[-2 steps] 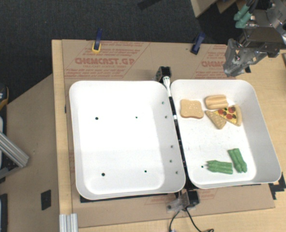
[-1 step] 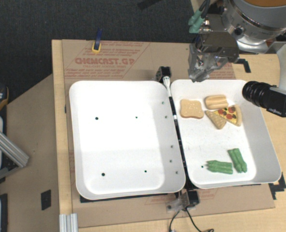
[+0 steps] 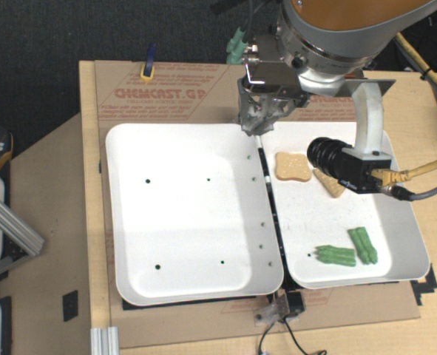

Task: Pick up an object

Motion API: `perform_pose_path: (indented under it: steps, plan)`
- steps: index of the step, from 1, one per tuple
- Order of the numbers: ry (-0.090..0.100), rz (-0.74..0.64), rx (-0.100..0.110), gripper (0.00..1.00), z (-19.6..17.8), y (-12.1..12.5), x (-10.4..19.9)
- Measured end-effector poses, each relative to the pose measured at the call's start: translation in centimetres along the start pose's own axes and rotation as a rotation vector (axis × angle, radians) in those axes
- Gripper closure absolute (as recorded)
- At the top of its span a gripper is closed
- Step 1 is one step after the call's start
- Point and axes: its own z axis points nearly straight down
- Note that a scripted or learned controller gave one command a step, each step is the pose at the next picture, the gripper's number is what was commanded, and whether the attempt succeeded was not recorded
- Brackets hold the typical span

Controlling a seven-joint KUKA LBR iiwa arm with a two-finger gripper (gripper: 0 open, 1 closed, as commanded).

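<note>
My gripper (image 3: 257, 118) hangs over the far end of the ridge where the two bins meet, above the rims. A tan slice of toast (image 3: 293, 167) lies in the right bin (image 3: 403, 261) just right of the divider, a short way nearer than the gripper. A second tan piece (image 3: 331, 184) is partly hidden under a black cylinder on the arm. Two green bean-like pieces (image 3: 336, 255) (image 3: 364, 244) lie near the right bin's front edge. Nothing shows beneath the gripper's tip.
The left bin (image 3: 129, 220) has a bare white floor with a few dark dots. The black cylinder (image 3: 345, 166) with its cable sticks out over the right bin. A cardboard sheet (image 3: 166, 87) lies under both bins, with a blue-yellow clip (image 3: 149, 66) at its far edge.
</note>
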Motion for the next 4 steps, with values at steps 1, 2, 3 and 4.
perform_pose_path:
  steps: [1,2,3,4]
  plan:
    - [0.001,0.005,-0.007,1.00,-1.3,0.1,-0.3]
    - [-0.001,0.001,0.001,1.00,2.0,0.0,5.4]
    - [0.001,0.005,-0.007,1.00,0.7,0.1,5.1]
    - [0.003,0.005,-0.009,1.00,-0.3,0.1,5.2]
